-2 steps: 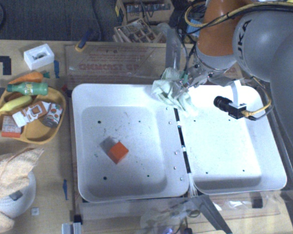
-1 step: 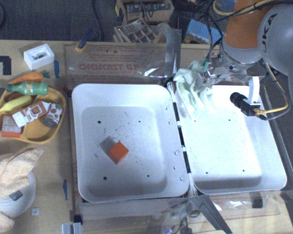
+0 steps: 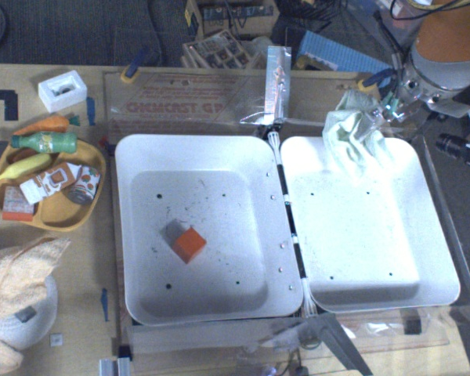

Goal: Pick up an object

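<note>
Gripper (image 3: 385,106): at 1 o'clock of the frame, over the far rim of the right bin (image 3: 376,288), below the orange-banded arm (image 3: 446,30). A pale crumpled cloth (image 3: 352,135) hangs from it and drapes down toward that bin's far corner; the upper folds appear pinched between the fingers, so it reads as closed on the cloth, though the tips are partly lost in fabric.

Cloth: the task's object, lifted at its top, lower folds seemingly resting on the bin rim.

Orange cube (image 3: 190,244): left bin (image 3: 141,171), at about 7 o'clock of its floor, with a small grey piece (image 3: 173,230) touching its far side.

Basket (image 3: 43,214): at 9 o'clock of the frame, holding toy food and small packets; print on them too small to read.

Risks, as judgement: the hold looks shallow, so the cloth may slide free under its own weight; trailing folds may snag on the bin rim.

Writing: faint lettering on the clear panel (image 3: 180,104) behind the left bin, not legible.
</note>
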Motion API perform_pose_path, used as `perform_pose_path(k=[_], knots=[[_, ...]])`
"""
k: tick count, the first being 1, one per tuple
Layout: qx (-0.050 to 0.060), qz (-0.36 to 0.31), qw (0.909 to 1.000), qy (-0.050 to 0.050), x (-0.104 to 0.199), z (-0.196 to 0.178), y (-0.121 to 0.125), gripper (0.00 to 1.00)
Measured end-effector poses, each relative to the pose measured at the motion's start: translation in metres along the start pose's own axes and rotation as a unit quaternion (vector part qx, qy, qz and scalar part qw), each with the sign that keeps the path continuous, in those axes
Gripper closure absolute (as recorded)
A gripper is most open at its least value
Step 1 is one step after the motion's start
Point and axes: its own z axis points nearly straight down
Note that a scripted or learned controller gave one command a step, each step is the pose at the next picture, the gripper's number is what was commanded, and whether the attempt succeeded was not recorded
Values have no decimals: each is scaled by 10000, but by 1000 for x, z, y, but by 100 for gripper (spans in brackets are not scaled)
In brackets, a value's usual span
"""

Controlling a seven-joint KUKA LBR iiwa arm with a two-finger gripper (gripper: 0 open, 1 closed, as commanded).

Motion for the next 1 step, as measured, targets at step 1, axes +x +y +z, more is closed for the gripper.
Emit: perform_pose_path(k=[1], knots=[[14, -367, 9993, 22, 20, 109, 10, 100]])
